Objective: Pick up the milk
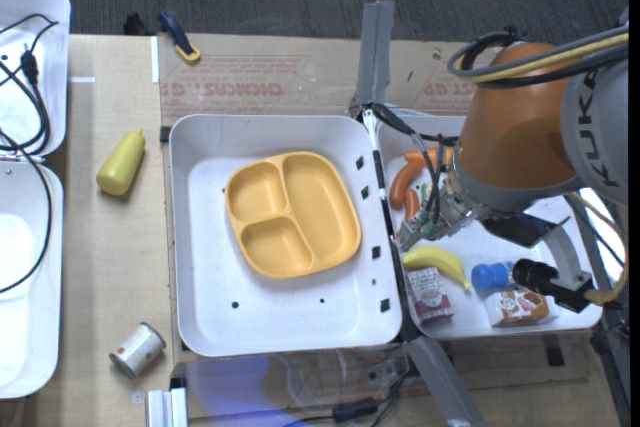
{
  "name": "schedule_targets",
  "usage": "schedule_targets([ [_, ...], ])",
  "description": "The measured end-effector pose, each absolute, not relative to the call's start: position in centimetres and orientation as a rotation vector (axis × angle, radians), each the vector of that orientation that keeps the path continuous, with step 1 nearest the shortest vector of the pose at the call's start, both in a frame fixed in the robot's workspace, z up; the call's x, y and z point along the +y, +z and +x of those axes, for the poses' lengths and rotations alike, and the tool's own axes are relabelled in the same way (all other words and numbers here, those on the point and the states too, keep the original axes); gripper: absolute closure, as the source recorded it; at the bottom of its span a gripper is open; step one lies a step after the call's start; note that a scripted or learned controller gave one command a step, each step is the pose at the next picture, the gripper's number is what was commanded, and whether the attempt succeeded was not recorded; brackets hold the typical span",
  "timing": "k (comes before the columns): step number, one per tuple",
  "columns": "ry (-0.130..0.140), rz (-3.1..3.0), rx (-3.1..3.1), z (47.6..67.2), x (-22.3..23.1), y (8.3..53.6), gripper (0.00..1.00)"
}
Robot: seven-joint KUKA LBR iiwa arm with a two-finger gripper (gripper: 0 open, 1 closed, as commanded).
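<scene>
Gripper (422, 227): seen low in right bin (570, 320), above banana (440, 263); finger state can't be told (arm blocks it).
Milk (428, 293): small carton, lying at bin's front-left, just beside banana.

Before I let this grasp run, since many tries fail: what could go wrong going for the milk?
The milk carton lies against the bin's left wall, leaving little finger room. The banana touches its top edge and could get grabbed or dragged. The gripper sits over the hot dogs, not the carton.
</scene>
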State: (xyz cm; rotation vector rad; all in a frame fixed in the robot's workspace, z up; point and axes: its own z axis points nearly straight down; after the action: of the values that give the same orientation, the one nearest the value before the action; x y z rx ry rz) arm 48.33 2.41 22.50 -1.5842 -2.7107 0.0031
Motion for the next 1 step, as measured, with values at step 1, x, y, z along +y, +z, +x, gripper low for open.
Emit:
schedule_targets([
  [1,0.002,-1.258,-2.879,47.87,7.57,36.07,1.0],
])
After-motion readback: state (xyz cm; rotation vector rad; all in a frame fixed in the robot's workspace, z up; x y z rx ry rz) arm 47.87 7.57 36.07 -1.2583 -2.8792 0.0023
